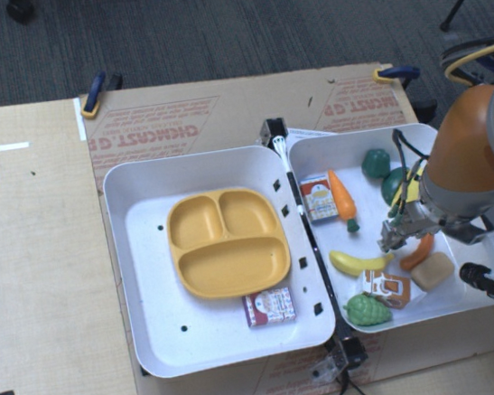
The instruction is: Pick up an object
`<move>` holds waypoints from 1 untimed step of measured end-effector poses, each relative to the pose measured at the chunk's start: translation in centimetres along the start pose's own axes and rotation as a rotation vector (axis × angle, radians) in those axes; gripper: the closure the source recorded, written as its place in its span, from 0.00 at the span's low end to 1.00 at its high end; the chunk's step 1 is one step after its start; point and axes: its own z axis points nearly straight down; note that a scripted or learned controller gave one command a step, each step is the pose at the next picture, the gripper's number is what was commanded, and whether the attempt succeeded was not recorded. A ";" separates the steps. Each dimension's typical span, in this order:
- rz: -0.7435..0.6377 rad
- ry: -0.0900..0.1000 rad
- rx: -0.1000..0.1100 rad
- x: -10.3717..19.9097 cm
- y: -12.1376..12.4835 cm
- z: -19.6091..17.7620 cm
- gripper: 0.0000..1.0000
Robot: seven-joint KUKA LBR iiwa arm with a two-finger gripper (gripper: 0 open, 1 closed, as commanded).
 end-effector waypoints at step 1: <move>-0.001 0.000 0.000 0.0 0.0 0.0 0.00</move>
